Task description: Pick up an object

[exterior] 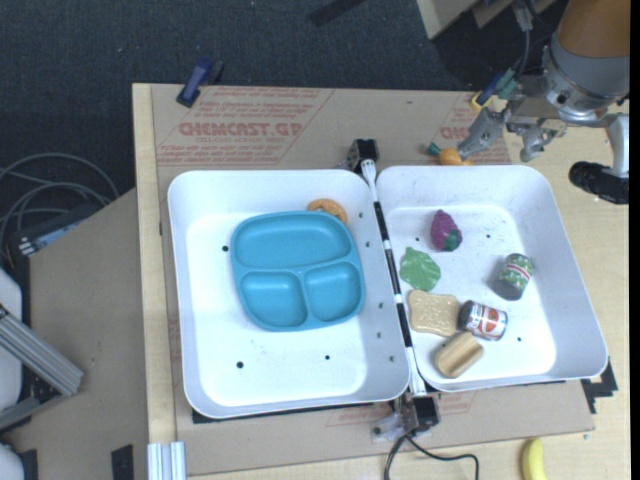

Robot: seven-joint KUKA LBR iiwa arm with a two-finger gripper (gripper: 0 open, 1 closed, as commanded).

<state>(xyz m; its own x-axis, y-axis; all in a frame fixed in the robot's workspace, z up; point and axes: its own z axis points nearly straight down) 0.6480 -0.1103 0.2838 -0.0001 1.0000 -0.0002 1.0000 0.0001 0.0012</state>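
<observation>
**Bench inventory: arm above the right bin, no object yet taken**

Presently, the step in hand appeared to be the approach. The grey two-finger gripper hung over the far edge of the right-hand shallow white bin, above the bench rather than among the contents; its jaws stood apart with nothing between them. No pick had yet been made, by this reading.

Right-hand bin, contents:
- one dark magenta, rounded plastic fruit, toward the far edge, nearest the gripper;
- one flat green leaf-shaped piece, near the divider side;
- one small grey-green can, lying toward the right wall;
- one tan square slice, like toast, near the divider;
- one small red-and-white can, on its side, touching or just beside the slice;
- one beige cylindrical roll, at the near edge.

Left-hand shallow white bin, contents:
- one blue plastic tray with three compartments, central, nothing in its compartments;
- one small orange-brown ring-shaped item, at the far edge, just behind the tray.

The next move would likely call for travel inward over the right bin and a descent. The magenta fruit looked the easiest candidate, standing well apart from its neighbours; the slice and red can lay too close together for a clean grip.
</observation>
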